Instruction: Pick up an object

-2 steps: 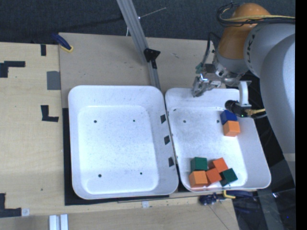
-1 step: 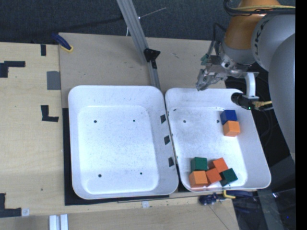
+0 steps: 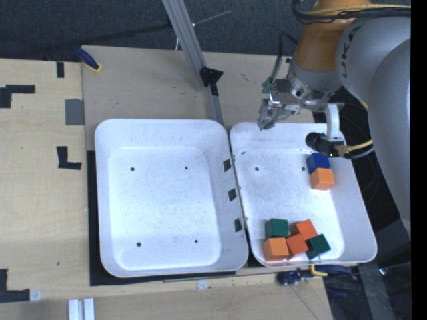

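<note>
Your gripper (image 3: 267,121) hangs over right bin's (image 3: 353,209) far rim; can't tell its state. Blue block (image 3: 318,163) atop orange block (image 3: 322,179) sits near, toward you. Green-orange cluster (image 3: 293,239) lies farther.

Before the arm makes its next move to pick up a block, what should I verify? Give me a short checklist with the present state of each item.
1. Blocks present in right bin: ok.
2. Blue block stacked on orange block, apart from the others: ok.
3. Cluster of green and orange blocks crowded together, harder to grasp: not ok.
4. Gripper above a block: not ok, it is at the bin's far rim.
5. Finger opening: cannot tell.
</note>
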`<act>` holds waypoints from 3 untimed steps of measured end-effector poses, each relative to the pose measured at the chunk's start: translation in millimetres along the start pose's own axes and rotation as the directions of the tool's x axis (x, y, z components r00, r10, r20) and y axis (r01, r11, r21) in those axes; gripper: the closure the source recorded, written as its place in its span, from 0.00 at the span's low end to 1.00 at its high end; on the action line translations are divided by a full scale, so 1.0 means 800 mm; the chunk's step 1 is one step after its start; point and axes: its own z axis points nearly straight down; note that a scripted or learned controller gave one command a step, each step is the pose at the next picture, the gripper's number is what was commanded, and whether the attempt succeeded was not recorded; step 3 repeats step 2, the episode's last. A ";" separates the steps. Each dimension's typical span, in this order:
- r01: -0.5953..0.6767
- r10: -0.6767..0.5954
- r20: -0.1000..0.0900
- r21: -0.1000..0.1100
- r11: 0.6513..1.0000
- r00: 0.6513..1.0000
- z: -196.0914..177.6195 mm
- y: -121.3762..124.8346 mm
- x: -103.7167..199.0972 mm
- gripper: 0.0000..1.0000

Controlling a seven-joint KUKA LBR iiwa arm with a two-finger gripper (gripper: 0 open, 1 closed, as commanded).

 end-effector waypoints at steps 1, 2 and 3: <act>0.000 0.000 0.001 0.003 1.000 1.000 0.009 -0.014 0.062 1.00; 0.003 -0.003 0.000 0.002 1.000 1.000 0.002 -0.031 0.142 1.00; 0.003 -0.003 0.000 0.002 1.000 1.000 0.002 -0.031 0.142 1.00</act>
